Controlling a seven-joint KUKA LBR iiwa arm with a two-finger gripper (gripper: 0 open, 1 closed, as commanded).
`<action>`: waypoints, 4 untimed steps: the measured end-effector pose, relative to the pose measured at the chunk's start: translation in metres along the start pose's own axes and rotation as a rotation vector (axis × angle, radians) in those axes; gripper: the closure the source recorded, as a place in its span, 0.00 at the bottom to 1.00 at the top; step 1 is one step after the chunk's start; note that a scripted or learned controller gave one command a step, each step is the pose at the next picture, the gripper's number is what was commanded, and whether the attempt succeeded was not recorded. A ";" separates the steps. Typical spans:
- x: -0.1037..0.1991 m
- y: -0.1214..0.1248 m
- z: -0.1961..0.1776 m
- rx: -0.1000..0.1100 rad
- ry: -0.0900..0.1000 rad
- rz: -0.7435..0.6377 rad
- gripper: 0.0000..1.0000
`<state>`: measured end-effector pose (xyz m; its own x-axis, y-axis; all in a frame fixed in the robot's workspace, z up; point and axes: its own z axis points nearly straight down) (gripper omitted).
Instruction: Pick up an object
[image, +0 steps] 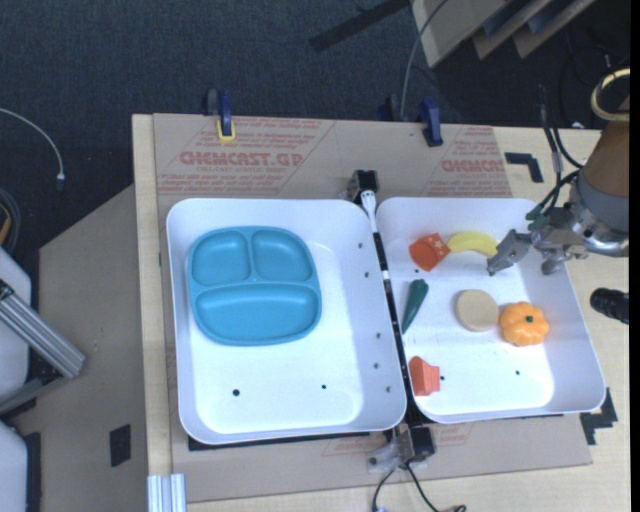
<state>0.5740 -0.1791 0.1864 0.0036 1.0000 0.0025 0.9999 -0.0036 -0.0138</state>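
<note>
Here, claw (528, 256) spread apart with nothing between, above right bin (560, 395), arm cut off at frame edge

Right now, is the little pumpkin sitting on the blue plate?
No, the pumpkin lies in the right bin, while the blue plate is in the left bin.

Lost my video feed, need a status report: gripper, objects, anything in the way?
Gripper open, holding nothing, over the right white bin. Curved yellow banana nearest, just left of it. Round orange pumpkin and tan disc below. Nothing blocking.
</note>
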 end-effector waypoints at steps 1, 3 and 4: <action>0.000 0.003 -0.008 -0.014 -0.003 -0.003 0.00; -0.008 0.002 0.098 -0.015 -0.001 -0.002 0.00; -0.009 0.004 0.082 -0.025 -0.005 -0.005 1.00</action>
<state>0.5772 -0.1877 0.1041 -0.0012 1.0000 -0.0025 0.9999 0.0012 0.0108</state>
